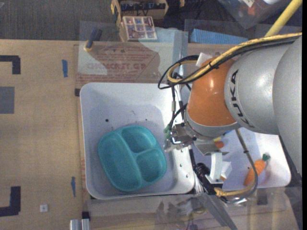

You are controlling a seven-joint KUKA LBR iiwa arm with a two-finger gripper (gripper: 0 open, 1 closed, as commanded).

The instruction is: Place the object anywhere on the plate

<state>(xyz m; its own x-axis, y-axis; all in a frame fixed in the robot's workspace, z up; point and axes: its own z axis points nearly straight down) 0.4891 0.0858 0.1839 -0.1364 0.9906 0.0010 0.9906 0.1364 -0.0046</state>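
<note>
Lower right of frame: carrot [254,170] lying in the right bin [283,176], near but apart from the gripper [207,150]; likely the object to move. At lower centre, gripper tucked under the wrist beside the wall between bins; released or clenched, cannot tell. Further left, teal plate [132,157] bare in the left bin [96,99]. Seemingly at the pick-up step. Next: shift right over the carrot, descend, grasp, carry left.

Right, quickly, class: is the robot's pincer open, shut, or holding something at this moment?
Pincer: cannot be told; the grey arm hangs over it from this view.
</note>
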